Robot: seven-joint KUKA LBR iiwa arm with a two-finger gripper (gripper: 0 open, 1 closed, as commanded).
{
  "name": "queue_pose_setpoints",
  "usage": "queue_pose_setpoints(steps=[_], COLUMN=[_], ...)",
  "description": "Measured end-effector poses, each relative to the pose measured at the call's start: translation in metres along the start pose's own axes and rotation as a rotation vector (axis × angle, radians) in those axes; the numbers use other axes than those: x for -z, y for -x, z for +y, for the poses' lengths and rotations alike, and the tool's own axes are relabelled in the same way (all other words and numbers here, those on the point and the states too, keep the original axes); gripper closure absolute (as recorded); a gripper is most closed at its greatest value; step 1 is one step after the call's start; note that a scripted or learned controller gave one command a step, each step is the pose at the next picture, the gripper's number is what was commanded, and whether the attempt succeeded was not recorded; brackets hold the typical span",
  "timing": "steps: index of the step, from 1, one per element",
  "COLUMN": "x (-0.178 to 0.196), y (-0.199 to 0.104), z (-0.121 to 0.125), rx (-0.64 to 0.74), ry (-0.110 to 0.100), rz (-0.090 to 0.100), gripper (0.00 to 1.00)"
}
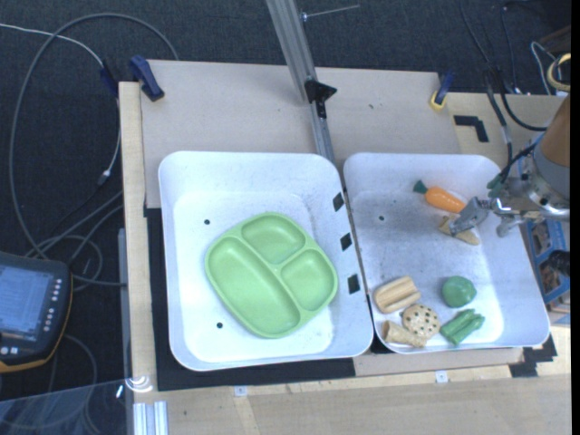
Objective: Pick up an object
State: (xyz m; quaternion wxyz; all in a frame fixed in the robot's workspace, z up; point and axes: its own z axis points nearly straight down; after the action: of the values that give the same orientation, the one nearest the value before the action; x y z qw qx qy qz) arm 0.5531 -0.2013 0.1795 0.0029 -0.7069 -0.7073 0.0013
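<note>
gripper (473, 216) low in right white bin (507, 279), over small tan flat piece (464, 233); finger spread: cannot tell | orange toy carrot with green top (441, 198) just beside: likely light, rigid, slick plastic; grasp mid-body across width | tan piece partly hidden, identity unclear

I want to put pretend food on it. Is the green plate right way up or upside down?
Right way up. The green divided plate in the left bin shows its three hollow sections facing upward, with raised ridges between them.
</note>
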Motion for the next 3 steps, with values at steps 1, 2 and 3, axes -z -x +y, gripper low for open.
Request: queue_pose_setpoints(steps=[1,2,3], x=[-0.043,-0.029,0.036], y=[0.000,0.000,0.001], z=[-0.003,-0.001,-0.003], rx=[0.000,0.000,0.001], ry=[0.000,0.008,0.014], rz=[0.000,-0.001,-0.005], gripper=[0.00,1.00,1.00])
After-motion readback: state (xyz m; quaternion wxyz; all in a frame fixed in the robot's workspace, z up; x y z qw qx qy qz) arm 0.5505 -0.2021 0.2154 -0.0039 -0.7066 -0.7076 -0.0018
